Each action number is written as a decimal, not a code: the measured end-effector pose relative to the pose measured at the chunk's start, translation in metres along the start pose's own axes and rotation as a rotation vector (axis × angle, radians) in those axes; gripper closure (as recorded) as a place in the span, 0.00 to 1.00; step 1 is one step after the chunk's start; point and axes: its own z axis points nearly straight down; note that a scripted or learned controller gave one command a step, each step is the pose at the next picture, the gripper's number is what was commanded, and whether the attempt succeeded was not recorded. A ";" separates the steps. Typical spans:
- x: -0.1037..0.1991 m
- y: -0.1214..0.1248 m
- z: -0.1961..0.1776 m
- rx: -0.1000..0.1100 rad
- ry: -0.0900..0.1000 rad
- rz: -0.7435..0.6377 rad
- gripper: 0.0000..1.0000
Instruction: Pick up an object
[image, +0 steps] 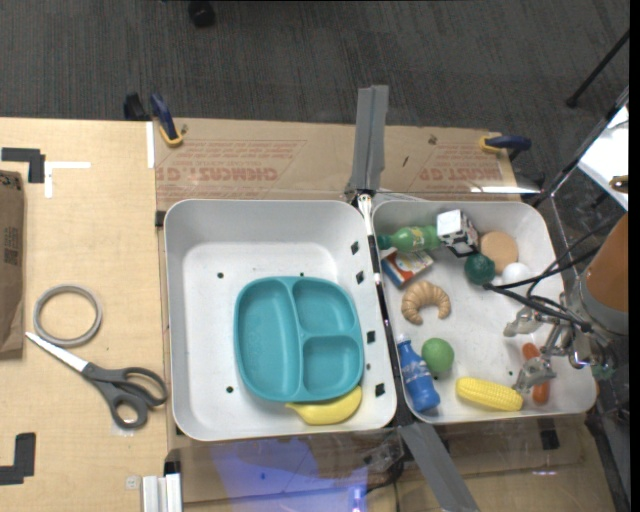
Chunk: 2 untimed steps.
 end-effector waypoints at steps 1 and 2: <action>0.000 0.000 0.000 0.000 0.000 -0.011 0.00; 0.000 -0.001 0.000 0.001 -0.002 -0.046 0.00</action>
